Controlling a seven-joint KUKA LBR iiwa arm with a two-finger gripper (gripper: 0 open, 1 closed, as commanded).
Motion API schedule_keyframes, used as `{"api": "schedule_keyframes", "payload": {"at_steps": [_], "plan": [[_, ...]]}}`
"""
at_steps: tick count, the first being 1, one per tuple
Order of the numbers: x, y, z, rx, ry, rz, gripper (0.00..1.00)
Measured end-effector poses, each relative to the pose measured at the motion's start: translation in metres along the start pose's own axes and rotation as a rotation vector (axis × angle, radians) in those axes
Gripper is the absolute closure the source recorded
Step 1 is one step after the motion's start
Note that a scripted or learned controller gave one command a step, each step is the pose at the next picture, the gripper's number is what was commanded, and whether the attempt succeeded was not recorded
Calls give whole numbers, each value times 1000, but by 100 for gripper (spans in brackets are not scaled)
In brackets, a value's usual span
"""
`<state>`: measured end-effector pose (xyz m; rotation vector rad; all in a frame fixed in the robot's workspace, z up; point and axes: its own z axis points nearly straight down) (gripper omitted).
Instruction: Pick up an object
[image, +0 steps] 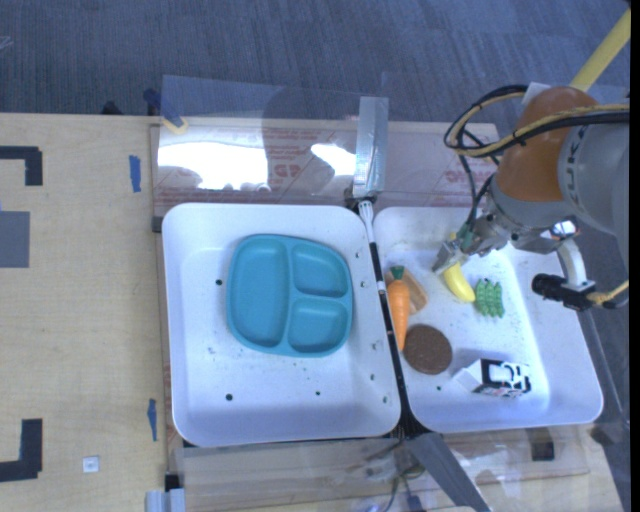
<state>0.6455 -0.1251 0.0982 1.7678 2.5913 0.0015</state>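
Yellow banana-shaped toy (458, 283): lies in the right-hand shallow white bin (570, 385), upper middle of its floor, tilted, its upper end just under the tip of my claw (462, 244). Whether the claw touches it I cannot tell, and I cannot tell whether my claw is wide or narrow; the tip is small and blurred against the white floor.

Green bumpy toy (489, 297): just right of the yellow piece, apart from it, flat on the bin floor.

Orange carrot-shaped toy with a green top (399, 305): along the left wall of the same bin, lengthwise, green end towards the far side. A small tan piece (414, 293) sits just beside its upper half; what it is I cannot tell.

Brown round disc (427, 350): flat, near the lower end of the carrot, touching or nearly touching it.

Small white and black box-like item (503, 377): near the front right of the bin, well apart from the yellow piece.

Light blue plastic tray with three compartments (290, 295): centre of the left-hand white bin (190, 330), lying flat.

My arm: grey with an orange band (540, 150), reaches in over the far right corner of the right-hand bin, with black and yellow cables looping above it.

Wooden bench (75, 300): carries both bins side by side, with blue tape marks and black corner marks on its left part.
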Motion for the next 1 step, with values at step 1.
{"api": "schedule_keyframes", "payload": {"at_steps": [1], "plan": [[71,4,-89,-3,2,303,100]]}}
